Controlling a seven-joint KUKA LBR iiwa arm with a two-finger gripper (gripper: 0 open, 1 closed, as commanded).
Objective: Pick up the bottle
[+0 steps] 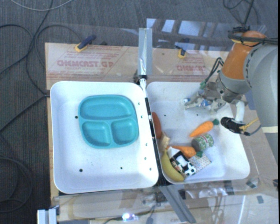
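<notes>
A small grey-green bottle [203, 141] lies on its side in the right bin [170, 99], just below an orange carrot [201, 129]. My gripper [200, 101] hangs over the bin's upper right part, up and slightly to the right of the bottle and well apart from it. Its metal parts blur against the white bin floor. Nothing can be made out in its grasp. The grey arm with its orange band [237, 62] comes in from the right edge.
More items crowd the right bin's lower part: a second carrot [186, 150], a banana [170, 168], a black-and-white toy [182, 164], a patterned packet [201, 161] and a brown sausage [156, 122]. The left bin [65, 139] holds a teal divided plate [108, 120].
</notes>
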